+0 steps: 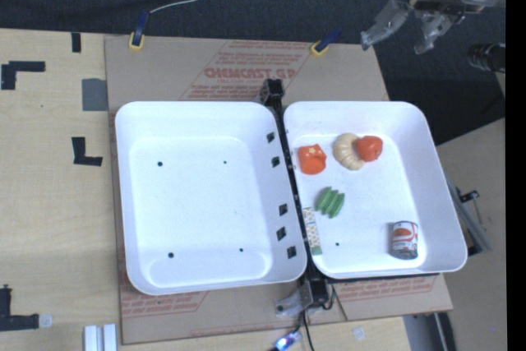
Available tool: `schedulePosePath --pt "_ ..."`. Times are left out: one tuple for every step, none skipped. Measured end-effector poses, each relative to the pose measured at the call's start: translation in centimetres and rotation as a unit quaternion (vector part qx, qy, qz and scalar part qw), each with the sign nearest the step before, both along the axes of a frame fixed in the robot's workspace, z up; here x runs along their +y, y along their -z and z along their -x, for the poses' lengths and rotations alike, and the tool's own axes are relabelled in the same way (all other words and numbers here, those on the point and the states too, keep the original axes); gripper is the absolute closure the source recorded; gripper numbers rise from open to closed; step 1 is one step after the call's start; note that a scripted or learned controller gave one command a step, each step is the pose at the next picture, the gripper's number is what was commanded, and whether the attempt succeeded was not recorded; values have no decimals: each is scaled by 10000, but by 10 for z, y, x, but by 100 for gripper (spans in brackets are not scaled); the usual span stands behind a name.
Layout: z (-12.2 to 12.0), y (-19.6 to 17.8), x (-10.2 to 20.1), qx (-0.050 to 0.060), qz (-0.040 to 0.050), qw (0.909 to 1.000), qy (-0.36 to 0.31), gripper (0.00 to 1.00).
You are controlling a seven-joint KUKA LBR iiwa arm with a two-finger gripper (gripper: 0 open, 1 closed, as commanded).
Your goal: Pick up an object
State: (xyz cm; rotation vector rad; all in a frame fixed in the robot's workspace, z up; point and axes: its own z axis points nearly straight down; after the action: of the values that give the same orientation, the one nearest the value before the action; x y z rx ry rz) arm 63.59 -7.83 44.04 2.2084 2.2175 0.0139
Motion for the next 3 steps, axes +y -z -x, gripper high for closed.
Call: schedulePosePath --pt "1 0 -1 79 2 10000 8 100" --pt "-14 -100 73 26 -10 10000 -15 100" --pt "-33 8 123 114 -9 9999 -3 100"
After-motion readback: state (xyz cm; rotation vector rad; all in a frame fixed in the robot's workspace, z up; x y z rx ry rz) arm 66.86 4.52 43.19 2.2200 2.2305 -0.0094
